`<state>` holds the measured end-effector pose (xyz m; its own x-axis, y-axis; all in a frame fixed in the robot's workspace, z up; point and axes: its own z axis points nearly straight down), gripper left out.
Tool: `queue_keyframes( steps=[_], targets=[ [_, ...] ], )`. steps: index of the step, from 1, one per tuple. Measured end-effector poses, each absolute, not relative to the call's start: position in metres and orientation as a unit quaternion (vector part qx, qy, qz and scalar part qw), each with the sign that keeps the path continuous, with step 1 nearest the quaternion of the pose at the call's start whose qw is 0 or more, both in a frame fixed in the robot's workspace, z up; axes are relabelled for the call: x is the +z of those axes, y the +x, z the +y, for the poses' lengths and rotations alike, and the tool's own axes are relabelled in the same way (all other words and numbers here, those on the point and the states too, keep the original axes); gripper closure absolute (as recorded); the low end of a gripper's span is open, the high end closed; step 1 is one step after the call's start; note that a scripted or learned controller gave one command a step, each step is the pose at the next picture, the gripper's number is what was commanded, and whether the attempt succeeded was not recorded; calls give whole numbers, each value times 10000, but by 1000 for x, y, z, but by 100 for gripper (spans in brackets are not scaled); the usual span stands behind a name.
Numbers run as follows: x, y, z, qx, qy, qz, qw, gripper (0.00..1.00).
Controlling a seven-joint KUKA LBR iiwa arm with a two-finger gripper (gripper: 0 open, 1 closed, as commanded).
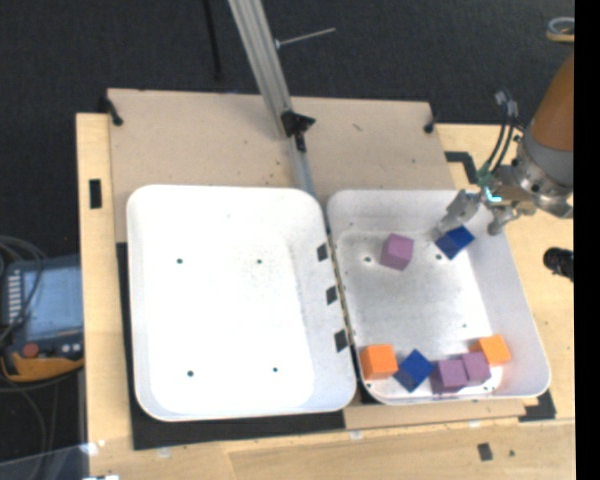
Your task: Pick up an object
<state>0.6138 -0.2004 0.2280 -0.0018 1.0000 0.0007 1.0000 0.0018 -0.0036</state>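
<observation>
My gripper [473, 223] hangs over the back right corner of the right bin [420, 298], with its two fingers spread apart and open. A blue cube [454, 240] sits tilted just below the left fingertip [458, 213], beside it rather than between the fingers. A purple cube [397, 251] lies a little to the blue cube's left on the bin floor.
Along the right bin's front edge lie an orange cube [379, 360], a blue cube [414, 369], two purple cubes [450, 375] [475, 367] and another orange cube [495, 348]. The left bin [225, 298] stands beside it. A metal pole [265, 58] rises behind the bins.
</observation>
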Motion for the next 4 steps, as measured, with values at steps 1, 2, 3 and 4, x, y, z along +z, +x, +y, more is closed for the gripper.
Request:
queue_keyframes(
  steps=[1,2,3,4],
  targets=[
    [231,615,-201,7,-7056,-7086,-10,0],
    [188,619,-204,17,-7068,-7074,4,0],
    [126,617,-209,19,-7072,-7070,10,0],
    [120,618,-209,-3,-7078,-7064,-11,0]
  ],
)
